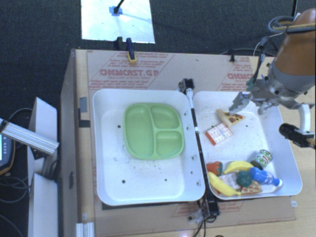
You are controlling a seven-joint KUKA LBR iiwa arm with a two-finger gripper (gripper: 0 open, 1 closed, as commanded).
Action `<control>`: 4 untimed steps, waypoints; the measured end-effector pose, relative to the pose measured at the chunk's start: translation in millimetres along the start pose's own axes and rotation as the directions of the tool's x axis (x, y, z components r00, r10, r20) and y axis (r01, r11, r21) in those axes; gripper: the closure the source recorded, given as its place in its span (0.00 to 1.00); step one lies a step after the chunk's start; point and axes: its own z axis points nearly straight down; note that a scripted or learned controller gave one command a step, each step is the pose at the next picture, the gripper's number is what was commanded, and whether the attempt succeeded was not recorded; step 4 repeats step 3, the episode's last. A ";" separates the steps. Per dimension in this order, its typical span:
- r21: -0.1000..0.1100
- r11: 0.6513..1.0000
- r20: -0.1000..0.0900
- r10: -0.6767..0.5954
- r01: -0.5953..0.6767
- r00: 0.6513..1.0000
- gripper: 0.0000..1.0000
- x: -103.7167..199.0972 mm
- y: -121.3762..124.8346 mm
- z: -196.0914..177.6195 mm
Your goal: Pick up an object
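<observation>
My gripper [238, 104] hangs over the back of the right bin [286, 147], its fingers spread open just above and right of a toy pizza slice [230, 117]. Nothing sits between the fingers. In front of the slice lies a small red and white box [218, 133]. Piled at the bin's front are a yellow banana [238, 167], another banana [222, 184], a blue bottle [264, 176], a green can [261, 158], a red strawberry-like piece [214, 167], a dark green lump [244, 179] and a waffle-like piece [252, 187].
The left bin [111, 181] holds a green divided plate [153, 131]. A black divider clip [186, 85] sits where the two bins meet at the back. The grey arm with its orange band [296, 48] reaches in from the right.
</observation>
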 end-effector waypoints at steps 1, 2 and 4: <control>0.004 1.000 -0.001 0.003 -0.003 1.000 0.00 -47.0 -33.6 171.1; 0.002 1.000 -0.001 0.000 0.000 1.000 0.00 -20.4 45.7 183.1; -0.001 1.000 0.000 -0.002 0.002 1.000 1.00 -20.8 46.6 172.1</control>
